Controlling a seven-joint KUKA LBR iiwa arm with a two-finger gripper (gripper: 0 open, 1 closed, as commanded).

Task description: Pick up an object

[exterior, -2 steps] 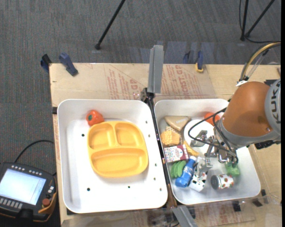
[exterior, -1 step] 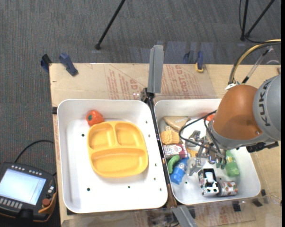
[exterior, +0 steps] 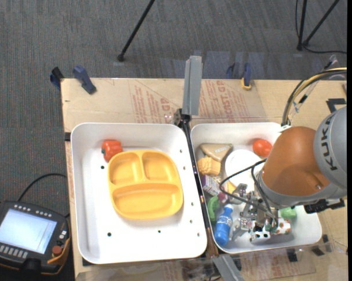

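Observation:
The right bin [exterior: 234, 123] holds several small items. At its back are a bread slice [exterior: 217, 150], a yellow corn piece [exterior: 207, 166], a white plate [exterior: 240, 160] and an orange-red ball [exterior: 261, 147]. Toward the front lie a blue bottle [exterior: 224, 224], a green piece [exterior: 213, 206] and a black-and-white toy [exterior: 259, 235]. My gripper [exterior: 252, 220] hangs low over the front of this bin, just right of the blue bottle and above the black-and-white toy. The orange wrist band [exterior: 293, 163] hides the bin's right part.
The left bin [exterior: 88, 215] carries a yellow divided plate [exterior: 145, 183] and a red pepper [exterior: 111, 148] at its back left. A grey post [exterior: 192, 89] stands between the bins at the back. A teach pendant [exterior: 27, 233] lies off the bench at the left.

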